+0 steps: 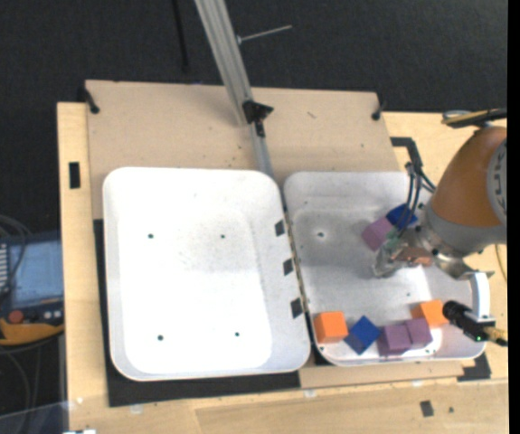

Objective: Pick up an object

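Blue cube [363, 334] foremost; gripper [389, 262] tips indistinct beside purple block [378, 233]

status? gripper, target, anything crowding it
Gripper low in right bin, beside purple block; grasp unconfirmed. Blue block close behind it. Orange, blue and purple blocks along near wall, apart from gripper.

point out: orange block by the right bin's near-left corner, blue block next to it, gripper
orange block [331, 325]: camera view, top face.
blue block [364, 334]: camera view, top face.
gripper [388, 262]: camera view, at its fingertips.
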You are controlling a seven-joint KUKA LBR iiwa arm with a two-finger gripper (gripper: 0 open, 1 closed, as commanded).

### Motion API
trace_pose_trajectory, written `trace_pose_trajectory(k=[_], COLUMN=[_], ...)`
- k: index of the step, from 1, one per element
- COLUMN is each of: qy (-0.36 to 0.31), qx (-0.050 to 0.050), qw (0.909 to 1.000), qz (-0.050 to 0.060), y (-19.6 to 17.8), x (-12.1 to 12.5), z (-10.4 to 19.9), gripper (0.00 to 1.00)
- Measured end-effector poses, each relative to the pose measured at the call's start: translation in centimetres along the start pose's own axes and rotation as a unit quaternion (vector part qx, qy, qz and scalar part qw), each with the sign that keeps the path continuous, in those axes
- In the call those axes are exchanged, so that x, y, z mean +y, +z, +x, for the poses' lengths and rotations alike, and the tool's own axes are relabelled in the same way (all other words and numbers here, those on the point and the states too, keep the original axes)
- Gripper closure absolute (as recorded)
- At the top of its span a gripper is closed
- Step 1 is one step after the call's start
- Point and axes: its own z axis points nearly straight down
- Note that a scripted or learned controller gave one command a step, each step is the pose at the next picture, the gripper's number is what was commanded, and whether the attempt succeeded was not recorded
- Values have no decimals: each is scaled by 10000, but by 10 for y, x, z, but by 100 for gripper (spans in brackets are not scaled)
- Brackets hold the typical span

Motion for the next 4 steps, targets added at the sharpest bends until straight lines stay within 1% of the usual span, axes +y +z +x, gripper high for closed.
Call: trace_pose_trajectory(k=[1,2,3,4], qy=[-61,-62,-73,-78], qx=[-13,-11,1,8], qw=[10000,10000,10000,10000], qz=[-17,-13,19,23], y=[-63,-116,-114,-114], x=[7,9,4,11], z=[-4,-5,40,83], gripper=[100,100,100,100])
